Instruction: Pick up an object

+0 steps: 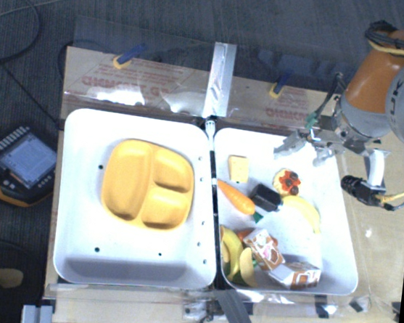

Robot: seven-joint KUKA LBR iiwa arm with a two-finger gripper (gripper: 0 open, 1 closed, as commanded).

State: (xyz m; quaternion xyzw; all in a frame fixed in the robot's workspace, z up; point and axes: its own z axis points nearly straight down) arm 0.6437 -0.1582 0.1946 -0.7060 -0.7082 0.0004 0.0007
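Reaching in from the right, the arm [387,77] places its gripper [306,146] over the upper right corner of the right bin [346,240]. The jaws stand apart with nothing between them, spread above bare white bin floor near the back rim.

Contents of the right bin: a pale yellow block [238,169] lies near the upper left, beside the divider. An orange carrot [235,197] lies slantwise just below it, its tip touching a small black block [265,197]. A round piece with red and dark spots [287,180] sits just below the gripper, apart from it. A pale yellow rounded object [304,211] rests to the right of the black block. At the front, a bunch of bananas [235,256] lies against the left wall, touching a printed carton [277,260] that lies on its side.

Contents of the left bin [67,250]: a yellow divided tray [148,183] sits near the middle.

Both bins rest side by side on the surface [375,237]. A handheld controller with a screen [15,163] lies on the floor at the left, well apart from the bins.
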